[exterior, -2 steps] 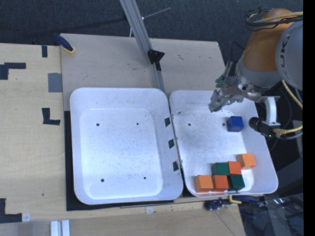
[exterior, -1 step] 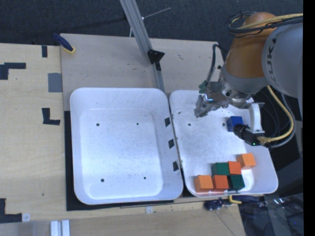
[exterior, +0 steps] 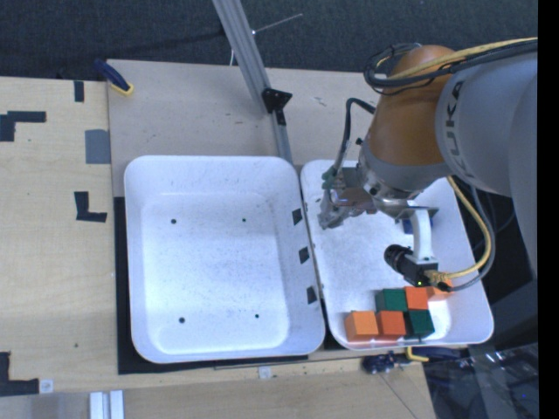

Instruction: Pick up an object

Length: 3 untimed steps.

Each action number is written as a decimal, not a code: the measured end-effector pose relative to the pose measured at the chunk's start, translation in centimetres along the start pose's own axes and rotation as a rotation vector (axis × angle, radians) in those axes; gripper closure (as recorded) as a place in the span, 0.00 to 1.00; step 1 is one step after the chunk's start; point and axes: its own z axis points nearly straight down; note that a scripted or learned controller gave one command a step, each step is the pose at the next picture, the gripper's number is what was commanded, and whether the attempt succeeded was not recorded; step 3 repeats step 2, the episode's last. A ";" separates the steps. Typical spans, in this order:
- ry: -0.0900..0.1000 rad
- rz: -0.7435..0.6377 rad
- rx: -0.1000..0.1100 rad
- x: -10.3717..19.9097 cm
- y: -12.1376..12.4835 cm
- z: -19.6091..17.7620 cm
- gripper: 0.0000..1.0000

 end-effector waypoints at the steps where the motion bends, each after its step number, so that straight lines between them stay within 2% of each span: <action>1: 0.001 -0.002 -0.002 4.9 -1.5 -0.9 1.00; 2: 0.000 -0.002 -0.001 9.4 -4.2 -1.3 1.00; 3: 0.000 -0.002 -0.001 9.4 -4.2 -1.3 1.00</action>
